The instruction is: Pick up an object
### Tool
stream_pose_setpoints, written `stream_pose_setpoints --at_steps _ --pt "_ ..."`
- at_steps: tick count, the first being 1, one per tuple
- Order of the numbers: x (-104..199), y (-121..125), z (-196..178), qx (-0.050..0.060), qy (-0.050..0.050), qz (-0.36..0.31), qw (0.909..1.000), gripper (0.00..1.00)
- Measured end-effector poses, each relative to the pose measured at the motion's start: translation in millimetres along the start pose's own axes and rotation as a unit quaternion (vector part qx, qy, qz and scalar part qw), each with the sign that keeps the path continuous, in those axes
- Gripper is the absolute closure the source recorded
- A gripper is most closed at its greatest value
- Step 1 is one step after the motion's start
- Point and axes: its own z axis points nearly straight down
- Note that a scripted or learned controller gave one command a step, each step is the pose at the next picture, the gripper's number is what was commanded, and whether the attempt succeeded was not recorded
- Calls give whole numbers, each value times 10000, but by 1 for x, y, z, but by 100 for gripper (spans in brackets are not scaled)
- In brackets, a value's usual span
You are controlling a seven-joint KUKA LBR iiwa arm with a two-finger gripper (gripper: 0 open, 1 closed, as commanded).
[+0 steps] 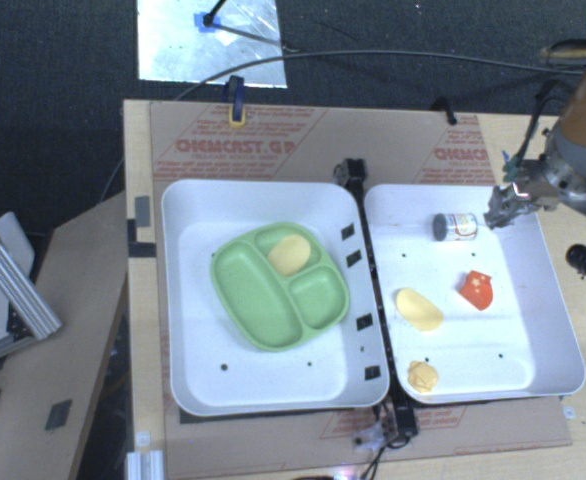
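In the right bin (548, 318) lie a small can on its side (455, 227), a red object (476, 290), a long yellow piece (419, 310) and a smaller yellow lump (423, 375). My gripper (503, 208) hangs over the bin's back right part, just right of the can and a little above it. Nothing shows between its fingers. The left bin (193, 268) holds a green divided plate (263, 313) with a pale yellow object (290, 254) in its back compartment.
A black divider with clips (365, 268) runs between the two bins. Cardboard (303, 138) lies under both bins. A cable (393, 56) arcs across the back. A metal frame piece (13, 288) stands at the far left.
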Motion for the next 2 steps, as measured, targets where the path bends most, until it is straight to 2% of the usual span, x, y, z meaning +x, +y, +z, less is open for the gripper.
stream_pose_setpoints --at_steps 2 --pt "87 -32 11 13 5 -16 10000 100"
